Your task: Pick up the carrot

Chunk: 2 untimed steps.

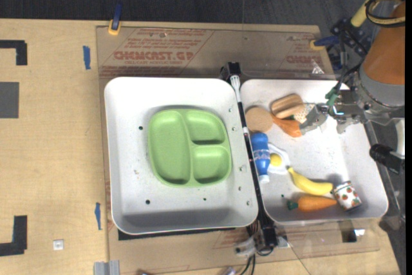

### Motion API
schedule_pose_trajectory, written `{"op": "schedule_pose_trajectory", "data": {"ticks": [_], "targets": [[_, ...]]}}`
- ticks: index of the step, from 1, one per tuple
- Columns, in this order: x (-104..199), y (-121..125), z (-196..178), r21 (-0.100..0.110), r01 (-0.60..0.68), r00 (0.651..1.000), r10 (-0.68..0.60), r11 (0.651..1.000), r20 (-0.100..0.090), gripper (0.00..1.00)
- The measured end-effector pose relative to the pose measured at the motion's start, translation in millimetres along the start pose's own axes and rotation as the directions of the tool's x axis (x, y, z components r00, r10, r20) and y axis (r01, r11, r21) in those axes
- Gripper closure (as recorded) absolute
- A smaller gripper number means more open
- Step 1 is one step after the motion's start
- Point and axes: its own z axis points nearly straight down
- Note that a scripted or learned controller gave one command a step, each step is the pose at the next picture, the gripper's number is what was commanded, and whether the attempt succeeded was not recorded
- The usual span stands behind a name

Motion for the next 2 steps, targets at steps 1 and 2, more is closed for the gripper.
{"op": "schedule_pose_trajectory", "data": {"ticks": [1, 2], "targets": [[-4.6, 44.0, 129.9, -0.007, -0.097, 0.995, 0.097, 0.995, 0.002, 0.00], [-34.2, 86.5, 137.8, 0.001, -0.561, 0.828, 0.561, 0.828, -0.006, 0.00]]}}
